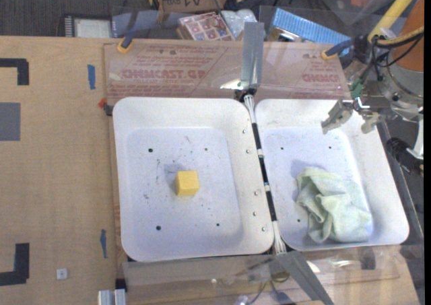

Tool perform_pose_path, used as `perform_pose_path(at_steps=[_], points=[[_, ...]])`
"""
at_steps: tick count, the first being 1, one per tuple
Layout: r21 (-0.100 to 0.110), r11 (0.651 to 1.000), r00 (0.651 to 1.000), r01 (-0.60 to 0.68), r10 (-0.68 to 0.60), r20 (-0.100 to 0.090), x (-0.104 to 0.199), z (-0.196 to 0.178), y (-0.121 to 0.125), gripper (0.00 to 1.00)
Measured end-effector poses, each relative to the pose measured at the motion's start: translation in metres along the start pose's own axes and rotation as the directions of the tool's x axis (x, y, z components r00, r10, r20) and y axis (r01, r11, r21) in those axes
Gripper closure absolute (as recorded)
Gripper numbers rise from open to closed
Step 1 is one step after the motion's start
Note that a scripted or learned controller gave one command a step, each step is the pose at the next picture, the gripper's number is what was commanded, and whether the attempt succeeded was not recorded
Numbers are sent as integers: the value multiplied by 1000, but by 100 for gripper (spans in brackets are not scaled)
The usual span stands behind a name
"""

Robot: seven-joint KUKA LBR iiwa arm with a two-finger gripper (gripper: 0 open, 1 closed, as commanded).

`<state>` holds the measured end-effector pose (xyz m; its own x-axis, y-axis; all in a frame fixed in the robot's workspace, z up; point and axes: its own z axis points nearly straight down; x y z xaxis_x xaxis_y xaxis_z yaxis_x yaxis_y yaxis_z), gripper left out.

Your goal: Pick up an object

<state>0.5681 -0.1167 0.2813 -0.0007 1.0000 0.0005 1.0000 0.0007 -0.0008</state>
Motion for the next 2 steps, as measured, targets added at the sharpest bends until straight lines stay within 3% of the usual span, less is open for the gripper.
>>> perform_pose_path(at_steps=[1,2], points=[[-2,944,944,331,-331,1,-7,109,-24,0],[-5,875,875,485,-485,3,-69,193,-20,0]])
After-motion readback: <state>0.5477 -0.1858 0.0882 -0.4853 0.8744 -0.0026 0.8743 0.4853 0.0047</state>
